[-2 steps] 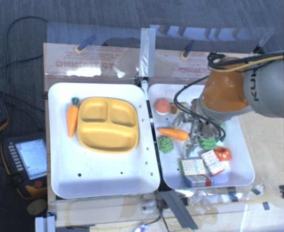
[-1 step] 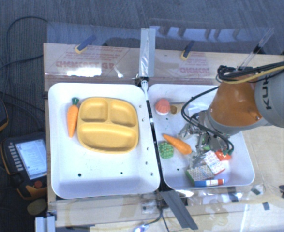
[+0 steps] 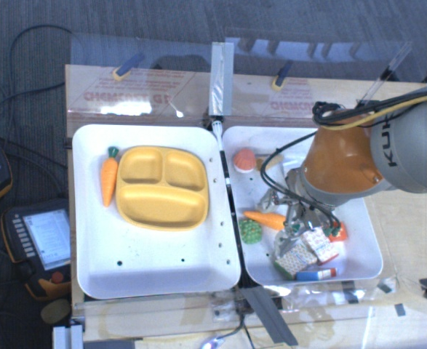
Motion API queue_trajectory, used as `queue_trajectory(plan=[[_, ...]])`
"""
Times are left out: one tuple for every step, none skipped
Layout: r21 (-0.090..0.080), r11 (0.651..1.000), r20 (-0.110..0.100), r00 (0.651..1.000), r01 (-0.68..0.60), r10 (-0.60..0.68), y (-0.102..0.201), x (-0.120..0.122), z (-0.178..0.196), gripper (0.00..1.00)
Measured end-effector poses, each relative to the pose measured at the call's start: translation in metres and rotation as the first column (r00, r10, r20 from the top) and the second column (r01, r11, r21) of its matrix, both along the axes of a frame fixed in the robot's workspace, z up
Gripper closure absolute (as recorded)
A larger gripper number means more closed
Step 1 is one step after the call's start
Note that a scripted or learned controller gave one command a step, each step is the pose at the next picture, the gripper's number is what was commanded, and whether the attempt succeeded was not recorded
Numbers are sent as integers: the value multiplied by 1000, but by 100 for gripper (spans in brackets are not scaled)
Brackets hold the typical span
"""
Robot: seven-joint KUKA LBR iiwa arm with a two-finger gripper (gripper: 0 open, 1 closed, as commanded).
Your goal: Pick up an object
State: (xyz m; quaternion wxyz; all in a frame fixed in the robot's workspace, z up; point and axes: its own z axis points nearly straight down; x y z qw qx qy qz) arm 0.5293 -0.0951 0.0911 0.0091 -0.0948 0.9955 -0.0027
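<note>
Over the right bin (image 3: 366, 224), the grey arm (image 3: 406, 147) with its orange band reaches in from the right, and its end effector (image 3: 298, 220) hangs low among a cluster of small objects. Whether its fingers are spread or pressed together I cannot tell, since the wrist and cables cover them from above, and nothing can be seen gripped between them.

Just left of the end effector lies a small orange toy carrot (image 3: 264, 219), tilted, with a green round piece (image 3: 250, 230) beside it on the near-left. Farther back, near the bin's left wall, sits a pinkish-orange ball (image 3: 244, 160), well apart from the others. On the near side of the end effector a speckled block (image 3: 295, 257) lies touching a white and red packet (image 3: 322, 246), and a blue and red marker-like item (image 3: 316, 274) rests against the bin's near wall. A small red piece (image 3: 337, 231) shows just right of the packet; it is possibly a toy fruit.

Across the divider, the left bin (image 3: 97, 260) holds a yellow compartment plate (image 3: 161, 187), lying flat in the far half. A larger toy carrot (image 3: 109, 179) with a green top lies just beside the plate's left edge, pointing toward the near side.

Both bins sit side by side on the worktop (image 3: 402, 253).
</note>
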Motion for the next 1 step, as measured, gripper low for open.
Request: queue_trajectory(plan=[[-2,1000,1,1000,0,0,0,1,10,100]])
